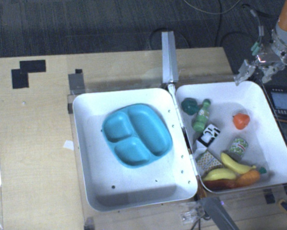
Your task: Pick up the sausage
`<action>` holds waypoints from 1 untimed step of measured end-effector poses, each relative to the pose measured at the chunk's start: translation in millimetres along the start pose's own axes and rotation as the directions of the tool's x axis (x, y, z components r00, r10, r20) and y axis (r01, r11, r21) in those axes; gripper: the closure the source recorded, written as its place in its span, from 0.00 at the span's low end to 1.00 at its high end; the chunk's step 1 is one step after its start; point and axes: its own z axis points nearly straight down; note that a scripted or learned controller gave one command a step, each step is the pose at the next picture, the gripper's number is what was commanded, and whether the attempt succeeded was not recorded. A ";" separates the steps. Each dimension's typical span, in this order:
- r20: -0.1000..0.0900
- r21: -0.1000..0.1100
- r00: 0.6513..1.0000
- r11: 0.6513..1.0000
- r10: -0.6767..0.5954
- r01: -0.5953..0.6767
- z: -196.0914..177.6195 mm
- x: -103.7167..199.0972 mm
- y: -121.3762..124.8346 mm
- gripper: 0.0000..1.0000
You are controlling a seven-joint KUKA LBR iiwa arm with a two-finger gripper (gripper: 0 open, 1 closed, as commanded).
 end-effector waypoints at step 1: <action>0.000 -0.003 0.990 0.990 0.143 -0.143 -8.0 30.8 18.0 0.00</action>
